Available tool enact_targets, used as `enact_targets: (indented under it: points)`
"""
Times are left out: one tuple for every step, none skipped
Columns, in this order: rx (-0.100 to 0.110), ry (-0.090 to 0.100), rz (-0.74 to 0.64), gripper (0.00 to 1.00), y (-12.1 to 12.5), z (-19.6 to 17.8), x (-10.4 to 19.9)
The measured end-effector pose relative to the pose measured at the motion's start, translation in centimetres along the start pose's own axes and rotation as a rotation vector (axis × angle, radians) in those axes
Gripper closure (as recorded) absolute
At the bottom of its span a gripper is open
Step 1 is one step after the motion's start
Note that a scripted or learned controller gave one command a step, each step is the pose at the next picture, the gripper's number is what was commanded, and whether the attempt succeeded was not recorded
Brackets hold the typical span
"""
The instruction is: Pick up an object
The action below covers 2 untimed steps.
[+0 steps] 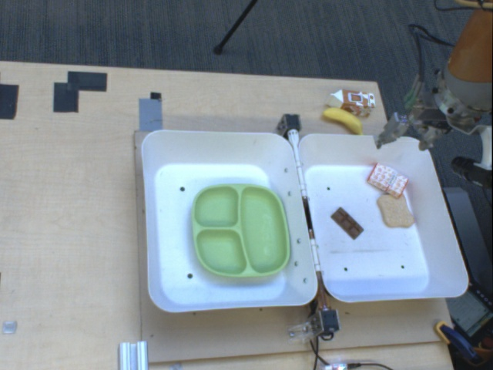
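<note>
I see arm entering from right, orange band up top, wrist angled down-left. Gripper hovers over far right corner of right bin; fingers look spread, nothing between them. Pickable items in right bin: pink-white checkered block near gripper, tan biscuit-like piece just below it, brown chocolate bar toward bin centre. Left bin holds green divided plate. On desk beyond bins: banana, small carton beside it.
</note>
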<state>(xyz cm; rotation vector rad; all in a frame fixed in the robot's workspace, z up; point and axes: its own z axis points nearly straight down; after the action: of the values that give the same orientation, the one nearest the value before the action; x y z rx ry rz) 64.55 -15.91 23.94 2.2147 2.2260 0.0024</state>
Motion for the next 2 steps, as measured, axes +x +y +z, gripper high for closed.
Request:
enact_targets:
  points:
    - [0.006,0.001,0.003,0.00,-4.7,13.8,-2.4]
    - [0.002,0.001,0.003,0.00,-12.7,13.9,3.1]
